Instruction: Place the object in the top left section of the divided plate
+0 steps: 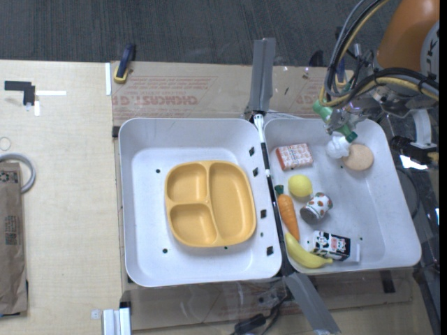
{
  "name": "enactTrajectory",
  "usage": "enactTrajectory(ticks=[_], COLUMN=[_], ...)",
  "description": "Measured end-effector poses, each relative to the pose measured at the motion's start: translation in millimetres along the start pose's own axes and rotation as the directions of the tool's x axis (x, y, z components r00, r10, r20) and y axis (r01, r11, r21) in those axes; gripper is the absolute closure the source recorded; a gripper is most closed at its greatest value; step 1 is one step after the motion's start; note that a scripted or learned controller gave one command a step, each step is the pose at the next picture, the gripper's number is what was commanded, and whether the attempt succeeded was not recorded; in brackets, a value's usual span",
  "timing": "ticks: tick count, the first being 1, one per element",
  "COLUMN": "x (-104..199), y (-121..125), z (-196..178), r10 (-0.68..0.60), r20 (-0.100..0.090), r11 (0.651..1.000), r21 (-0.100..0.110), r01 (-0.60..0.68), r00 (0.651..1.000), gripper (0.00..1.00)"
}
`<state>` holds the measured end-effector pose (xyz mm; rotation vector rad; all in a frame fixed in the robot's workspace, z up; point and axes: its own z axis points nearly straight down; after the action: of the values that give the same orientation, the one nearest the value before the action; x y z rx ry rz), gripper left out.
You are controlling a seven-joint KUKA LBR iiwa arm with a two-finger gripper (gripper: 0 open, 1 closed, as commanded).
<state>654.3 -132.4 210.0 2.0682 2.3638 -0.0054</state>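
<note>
A yellow divided plate [209, 203] lies in the left bin [140, 208], with two small sections on its left side and one long section on its right. My gripper [340, 128] hangs over the far part of the right bin [391, 208]. Just below it is a small white object [337, 147], next to a tan round object [359, 158]. Whether the gripper touches the white object is not visible.
The right bin also holds a red and white box [293, 156], a lemon [300, 186], a carrot [288, 216], a small patterned can [316, 206], a banana [304, 253] and a black and white carton [334, 246]. Cables [363, 40] loop above the arm.
</note>
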Motion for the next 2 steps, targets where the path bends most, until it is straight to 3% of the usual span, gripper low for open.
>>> enactTrajectory(ticks=[1, 2], x=[87.5, 169.0], y=[-8.9, -51.1], z=[19.1, -4.1], r10=[0.219, 0.261], r20=[-0.002, -0.001], r11=[0.976, 0.965], r21=[0.001, 0.002], r01=[-0.219, -0.261], r00=[0.976, 0.965], gripper=[1.0, 1.0])
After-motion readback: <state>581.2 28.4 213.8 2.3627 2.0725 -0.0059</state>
